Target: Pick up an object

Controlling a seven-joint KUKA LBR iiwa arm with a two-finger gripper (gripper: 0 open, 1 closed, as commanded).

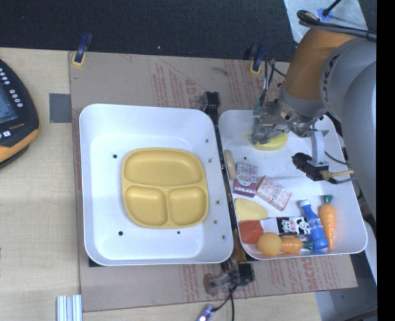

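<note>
The left bin (93,179) is the biggest thing and holds a yellow divided tray (165,186), its long side running left to right. The right bin (357,243) holds small items. The gripper (267,134) is low at the far end of this bin, right above a flat yellow disc (276,144); I cannot tell how its jaws stand or if they grip something. The disc is round, so no direction shows. A toy carrot (327,221) points its green top away, beside a blue bottle (313,226).
</note>
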